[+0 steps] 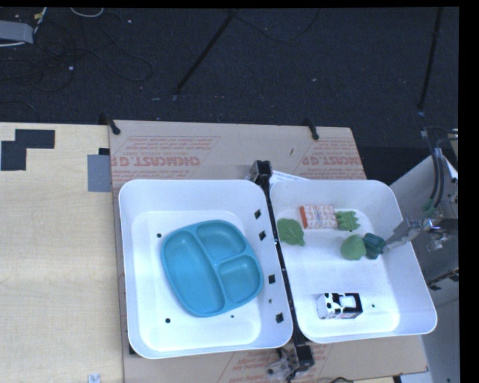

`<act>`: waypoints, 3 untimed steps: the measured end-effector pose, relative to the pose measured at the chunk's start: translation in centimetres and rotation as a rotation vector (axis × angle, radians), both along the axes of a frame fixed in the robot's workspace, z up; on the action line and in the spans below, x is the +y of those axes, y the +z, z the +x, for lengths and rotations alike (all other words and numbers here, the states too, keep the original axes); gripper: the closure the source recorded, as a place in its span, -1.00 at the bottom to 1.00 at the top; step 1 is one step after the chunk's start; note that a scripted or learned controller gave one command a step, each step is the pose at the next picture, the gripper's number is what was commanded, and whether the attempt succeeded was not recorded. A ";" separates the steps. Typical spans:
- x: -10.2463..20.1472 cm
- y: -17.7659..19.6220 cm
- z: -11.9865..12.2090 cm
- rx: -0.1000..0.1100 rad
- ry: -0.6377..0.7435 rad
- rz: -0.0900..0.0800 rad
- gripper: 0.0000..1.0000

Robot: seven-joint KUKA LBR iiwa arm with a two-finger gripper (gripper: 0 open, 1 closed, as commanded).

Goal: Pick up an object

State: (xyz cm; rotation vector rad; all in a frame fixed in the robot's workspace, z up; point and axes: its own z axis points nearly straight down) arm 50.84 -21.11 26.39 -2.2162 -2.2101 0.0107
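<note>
— What kind of place is this, do you think?

— A robotics lab, I believe. Two white bins (196,196) sit side by side on a cardboard sheet (224,149) with printed letters, and this lies on a pale wooden bench (52,254). It looks like a test setup, not a home.

— What else shows it?

— The floor (224,60) behind is dark carpet with loose cables (45,22) and thin black stand legs (202,52). Black clips (262,170) join the bins, and the small toy objects inside, like the green toy vegetable (290,232), look like test pieces.
</note>
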 end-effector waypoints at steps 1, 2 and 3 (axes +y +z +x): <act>0.0 0.6 0.2 -0.010 0.002 -0.002 -1.00; 0.3 -4.4 -0.8 -0.006 0.003 -0.001 -1.00; 0.7 -10.7 -1.3 -0.004 0.003 0.001 -1.00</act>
